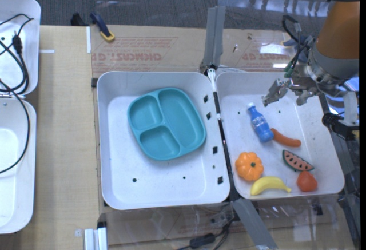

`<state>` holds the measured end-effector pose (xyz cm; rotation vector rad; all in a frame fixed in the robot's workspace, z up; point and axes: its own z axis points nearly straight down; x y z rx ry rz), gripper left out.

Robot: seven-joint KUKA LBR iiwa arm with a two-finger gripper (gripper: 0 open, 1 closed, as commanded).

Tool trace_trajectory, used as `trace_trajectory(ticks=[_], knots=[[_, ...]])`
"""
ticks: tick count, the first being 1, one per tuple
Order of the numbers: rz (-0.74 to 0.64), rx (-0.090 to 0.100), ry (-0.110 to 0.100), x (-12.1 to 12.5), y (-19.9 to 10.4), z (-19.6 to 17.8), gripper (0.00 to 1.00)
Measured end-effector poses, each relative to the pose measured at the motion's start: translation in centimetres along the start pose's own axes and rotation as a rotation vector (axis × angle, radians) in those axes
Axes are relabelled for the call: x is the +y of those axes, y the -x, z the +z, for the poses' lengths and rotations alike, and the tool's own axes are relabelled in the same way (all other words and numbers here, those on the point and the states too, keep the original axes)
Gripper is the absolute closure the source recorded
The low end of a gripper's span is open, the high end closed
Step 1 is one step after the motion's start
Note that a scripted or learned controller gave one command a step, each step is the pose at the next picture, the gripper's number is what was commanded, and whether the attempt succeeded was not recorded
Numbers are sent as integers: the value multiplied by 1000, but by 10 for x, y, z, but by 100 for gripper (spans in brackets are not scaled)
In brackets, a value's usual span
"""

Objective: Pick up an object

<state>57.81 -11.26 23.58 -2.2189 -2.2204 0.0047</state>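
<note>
Your pincer (287,92) hangs spread and holding nothing over the right bin's (334,146) far end; just below it lies the blue bottle (260,123), touching a sausage (285,139).

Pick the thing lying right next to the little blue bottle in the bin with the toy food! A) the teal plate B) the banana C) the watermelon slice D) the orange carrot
D: the orange carrot lies right against the bottom end of the blue bottle in the right bin, while the banana and watermelon slice sit farther off and the teal plate is in the left bin.
</note>
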Motion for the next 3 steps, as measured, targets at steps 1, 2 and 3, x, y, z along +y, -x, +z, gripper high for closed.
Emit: trace_trajectory(ticks=[1, 2, 3], knots=[[4, 0, 3, 20, 10, 144, 0], [8, 0, 2, 20, 10, 136, 100], [-2, -1, 3, 40, -39, 10, 100]])
